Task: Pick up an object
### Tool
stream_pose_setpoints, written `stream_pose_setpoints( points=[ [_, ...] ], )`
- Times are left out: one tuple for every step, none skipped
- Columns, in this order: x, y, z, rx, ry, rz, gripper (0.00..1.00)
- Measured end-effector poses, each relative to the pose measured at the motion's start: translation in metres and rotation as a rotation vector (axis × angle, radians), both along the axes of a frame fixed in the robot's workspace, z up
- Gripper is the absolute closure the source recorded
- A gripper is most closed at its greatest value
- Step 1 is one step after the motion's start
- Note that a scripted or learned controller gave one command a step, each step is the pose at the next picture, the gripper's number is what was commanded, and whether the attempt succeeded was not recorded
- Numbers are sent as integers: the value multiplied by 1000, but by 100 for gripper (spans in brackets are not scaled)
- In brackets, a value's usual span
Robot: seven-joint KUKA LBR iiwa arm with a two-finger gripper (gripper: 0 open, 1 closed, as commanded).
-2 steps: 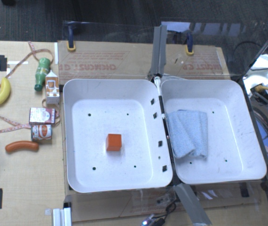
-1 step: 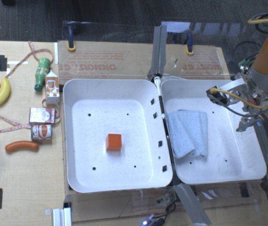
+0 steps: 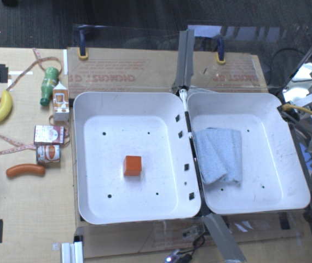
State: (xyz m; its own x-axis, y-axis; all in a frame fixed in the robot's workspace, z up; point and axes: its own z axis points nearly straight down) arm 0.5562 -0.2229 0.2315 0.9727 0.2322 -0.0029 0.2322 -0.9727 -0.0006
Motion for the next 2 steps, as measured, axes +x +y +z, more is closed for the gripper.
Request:
stream_pose_setpoints(
  points=[
    [0,0,7,1,5,2,100],
    [-20,92,28,1,1,72,100]
  ],
)
